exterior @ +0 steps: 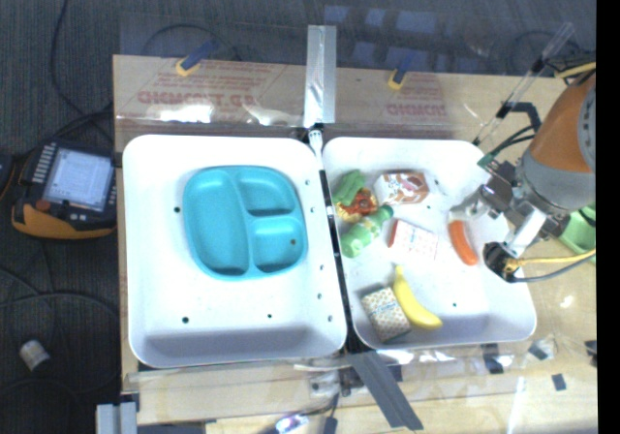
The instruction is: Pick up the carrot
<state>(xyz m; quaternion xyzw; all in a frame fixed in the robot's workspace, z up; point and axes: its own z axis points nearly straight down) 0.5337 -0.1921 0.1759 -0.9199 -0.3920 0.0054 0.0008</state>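
Carrot (pixel 463 241) lies in right bin (pixel 504 321), right-centre of frame; gripper (pixel 506 229) just beside it, jaws state unclear.

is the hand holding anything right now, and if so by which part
Nothing shows in its grip. The hand sits at the right bin's right rim, and the carrot lies on the bin floor just beside it.

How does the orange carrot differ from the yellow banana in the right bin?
The small orange carrot is short and nearly straight; the yellow banana is longer and curved. The carrot lies by the right wall, close to the gripper; the banana lies nearer the front wall, beside a tan packet. Both lie flat in the right white bin.
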